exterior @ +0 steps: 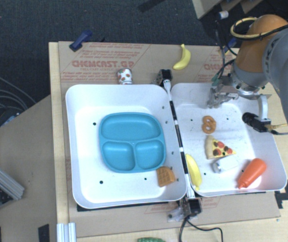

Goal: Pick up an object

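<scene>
Camera view showed my fingers [218, 98] low over the right bin [270, 145], near its 11 o'clock corner. Whether they were spread or closed I could not tell, and nothing showed between them.

Closest to me lay the pretzel [209, 123], toward 6 o'clock of the fingers and just apart from them. I judged it a light, stiff toy piece, lying flat, with loops that give little height to bite on; the best hold looked to be across its outer edges, pressing down close to the bin floor. It could skate on the smooth white plastic if I caught only one side.

Further toward 6 o'clock sat the pizza slice [218, 148], flat and thin, likely harder to lift. The carrot [250, 173], at the bin's 5 o'clock, seemed round and slick but thick enough; I would take it across the middle of its body. A banana [193, 171] lay along the bin's left wall, probably too tight against it for a finger to slip in.

The left bin [83, 135] held a blue tray [132, 141] and a waffle [166, 176] at its 5 o'clock.
</scene>
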Tool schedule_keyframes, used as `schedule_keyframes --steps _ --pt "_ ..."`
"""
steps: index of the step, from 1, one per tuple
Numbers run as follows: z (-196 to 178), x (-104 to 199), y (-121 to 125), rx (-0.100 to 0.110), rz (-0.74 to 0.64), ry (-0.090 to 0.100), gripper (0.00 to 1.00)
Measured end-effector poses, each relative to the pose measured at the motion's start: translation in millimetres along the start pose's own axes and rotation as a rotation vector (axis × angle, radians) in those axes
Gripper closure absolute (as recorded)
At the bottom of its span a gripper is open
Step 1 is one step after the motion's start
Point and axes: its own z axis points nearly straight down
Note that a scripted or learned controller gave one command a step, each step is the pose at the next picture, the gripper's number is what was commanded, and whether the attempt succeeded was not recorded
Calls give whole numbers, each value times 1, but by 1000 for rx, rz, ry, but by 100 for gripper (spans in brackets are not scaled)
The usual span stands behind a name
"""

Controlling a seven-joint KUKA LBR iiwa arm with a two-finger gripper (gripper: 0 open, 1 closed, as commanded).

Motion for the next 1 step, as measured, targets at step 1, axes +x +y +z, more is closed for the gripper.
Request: schedule_keyframes --steps 1 --pt "0 0 0 0 0 0 0"
